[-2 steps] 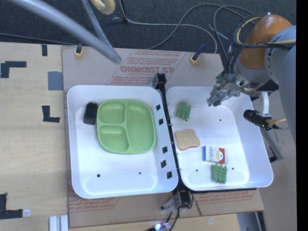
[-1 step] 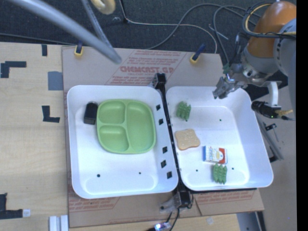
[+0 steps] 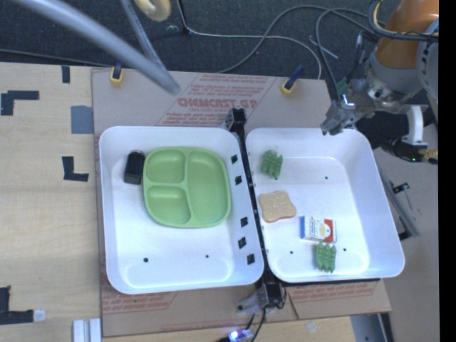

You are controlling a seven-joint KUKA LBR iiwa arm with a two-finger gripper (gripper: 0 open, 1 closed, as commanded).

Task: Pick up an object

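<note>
1. Now, in the camera view, two shallow, glossy white bins with rounded corners sit side by side on a cardboard sheet point(image 3: 214, 91) over my pale wooden worktop point(image 3: 43, 212).
2. My left bin point(image 3: 121, 262) holds a smooth green plate point(image 3: 187, 187) with three compartments and, touching its left edge, a small black block point(image 3: 134, 167).
3. My right bin point(image 3: 377, 212) holds a knobbly green piece point(image 3: 271, 163) near the divider, a flat tan toast-shaped slice point(image 3: 276, 206) below it, a small white-and-red packet point(image 3: 318, 229), and another knobbly green piece point(image 3: 325, 257) just beneath that.
4. My claw point(image 3: 335, 125) hangs over the right bin's far rim, apart from every object; it is small and dark, so I cannot tell how far open it is.
</note>
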